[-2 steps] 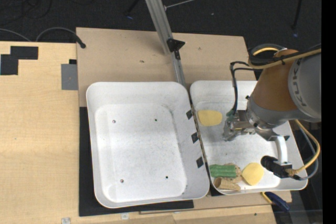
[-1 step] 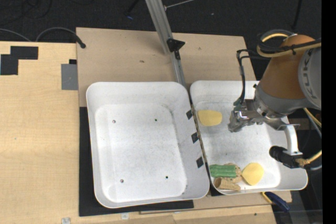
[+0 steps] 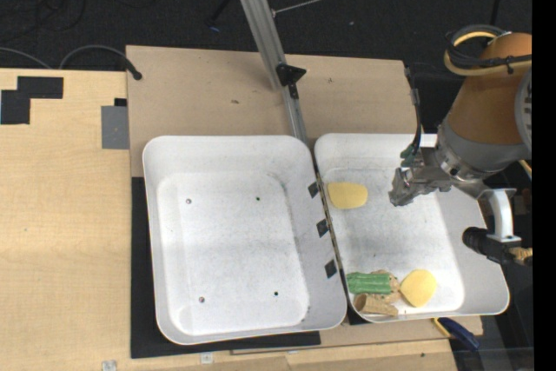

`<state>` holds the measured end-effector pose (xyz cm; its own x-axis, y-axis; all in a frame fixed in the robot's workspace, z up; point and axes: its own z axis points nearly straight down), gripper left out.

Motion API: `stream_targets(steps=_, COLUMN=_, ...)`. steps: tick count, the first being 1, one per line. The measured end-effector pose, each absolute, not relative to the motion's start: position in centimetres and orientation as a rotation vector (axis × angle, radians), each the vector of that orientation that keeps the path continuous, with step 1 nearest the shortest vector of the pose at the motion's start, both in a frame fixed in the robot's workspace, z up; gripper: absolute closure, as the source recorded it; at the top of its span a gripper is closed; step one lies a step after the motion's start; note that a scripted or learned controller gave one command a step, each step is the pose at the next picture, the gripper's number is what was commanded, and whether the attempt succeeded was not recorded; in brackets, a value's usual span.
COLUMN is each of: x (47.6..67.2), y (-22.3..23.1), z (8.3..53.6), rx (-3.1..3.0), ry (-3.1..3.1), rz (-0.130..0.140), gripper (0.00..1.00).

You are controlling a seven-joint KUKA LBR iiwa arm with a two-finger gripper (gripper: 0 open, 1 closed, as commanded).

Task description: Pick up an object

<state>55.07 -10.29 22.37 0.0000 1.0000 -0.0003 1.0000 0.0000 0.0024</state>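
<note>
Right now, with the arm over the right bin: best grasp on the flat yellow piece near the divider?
Take the flat yellow piece straight from above, across its shorter span. It lies flat on the right bin floor with nothing touching it, so both long edges look free. The divider side is the tighter one, so keep the gripper closing line parallel to the divider rather than toward it.

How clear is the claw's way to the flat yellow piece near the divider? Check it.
Probably clear, yes. The claw hangs over the right bin, beside the flat yellow piece, with bare bin floor between them. The green item lies well away.
</note>
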Motion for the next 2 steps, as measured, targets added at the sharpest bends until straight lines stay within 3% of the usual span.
stream_targets(steps=2, x=59.5, y=0.4, z=23.8, rx=2.217, ry=2.229, rz=0.001, gripper=1.0)
